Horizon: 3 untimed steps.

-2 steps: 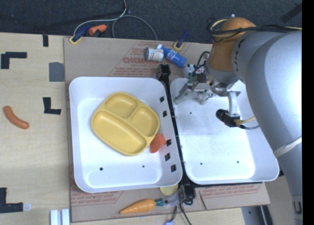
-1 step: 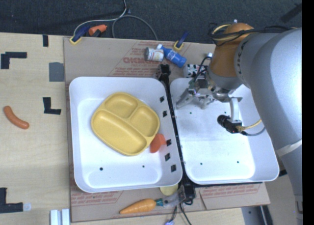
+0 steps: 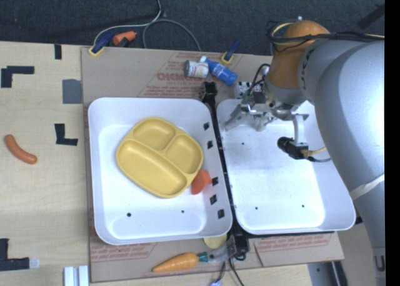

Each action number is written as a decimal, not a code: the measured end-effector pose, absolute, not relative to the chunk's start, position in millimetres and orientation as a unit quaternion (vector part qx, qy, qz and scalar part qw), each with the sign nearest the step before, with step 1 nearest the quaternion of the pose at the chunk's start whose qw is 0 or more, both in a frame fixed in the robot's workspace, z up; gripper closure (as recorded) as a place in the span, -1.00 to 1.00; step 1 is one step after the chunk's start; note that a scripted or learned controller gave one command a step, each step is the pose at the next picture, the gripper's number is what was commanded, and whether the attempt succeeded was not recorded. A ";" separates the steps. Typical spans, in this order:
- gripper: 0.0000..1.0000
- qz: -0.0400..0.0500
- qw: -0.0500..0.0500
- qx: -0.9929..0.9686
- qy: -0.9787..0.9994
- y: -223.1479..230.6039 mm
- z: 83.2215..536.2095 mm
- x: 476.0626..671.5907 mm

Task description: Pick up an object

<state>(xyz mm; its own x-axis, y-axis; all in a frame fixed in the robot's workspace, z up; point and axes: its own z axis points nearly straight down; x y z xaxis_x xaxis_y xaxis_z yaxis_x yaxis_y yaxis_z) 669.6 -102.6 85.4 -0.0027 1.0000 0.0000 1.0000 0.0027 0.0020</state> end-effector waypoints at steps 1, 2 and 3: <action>1.00 0.001 0.002 0.706 0.709 -102.2 95.9 669.5; 1.00 0.002 -0.001 0.706 0.709 -45.3 189.9 576.0; 1.00 0.000 -0.002 0.705 0.709 19.6 183.8 550.9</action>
